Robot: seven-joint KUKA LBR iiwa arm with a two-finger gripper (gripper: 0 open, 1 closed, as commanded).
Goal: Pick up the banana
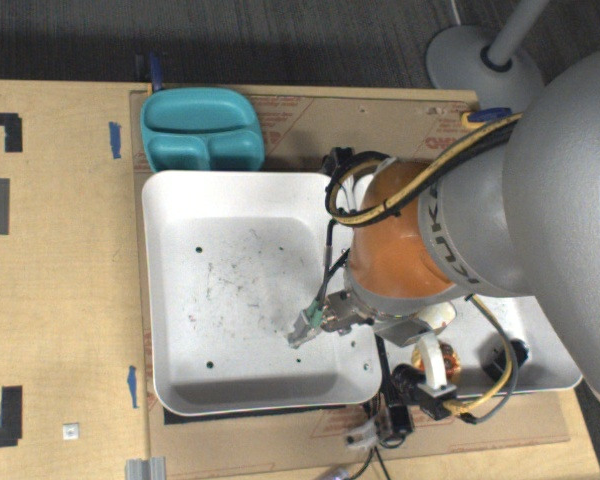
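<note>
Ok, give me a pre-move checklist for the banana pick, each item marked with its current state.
1. Banana located: not ok; no banana can be made out in the left bin, and the arm covers most of the right bin.
2. Gripper position: ok; it sits low over the left bin's floor, near the right wall.
3. Something held: not ok; nothing can be made out between its fingers.
4. Finger opening: cannot tell; too small and blurred.
5. Cables below the wrist: cannot tell; they hang loose over the right bin's front edge.
6. Teal tray: ok; it lies outside the bins, behind the left one.
</note>
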